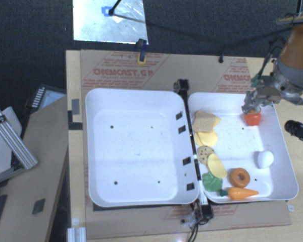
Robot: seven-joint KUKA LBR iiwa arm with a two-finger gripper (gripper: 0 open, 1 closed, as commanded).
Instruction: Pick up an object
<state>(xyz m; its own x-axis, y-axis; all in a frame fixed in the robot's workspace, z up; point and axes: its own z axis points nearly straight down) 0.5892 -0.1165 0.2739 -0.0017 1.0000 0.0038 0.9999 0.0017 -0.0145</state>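
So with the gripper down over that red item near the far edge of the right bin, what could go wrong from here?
1. The red object sits close to the right bin's far wall, so the gripper may bump the wall or nudge the object against it.
2. The object looks small and rounded; it could slip out and roll.
3. A missed grasp could send it toward the white egg or the bread slice.

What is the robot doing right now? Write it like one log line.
arm: over right bin | gripper: just above red tomato | grasp: not confirmed
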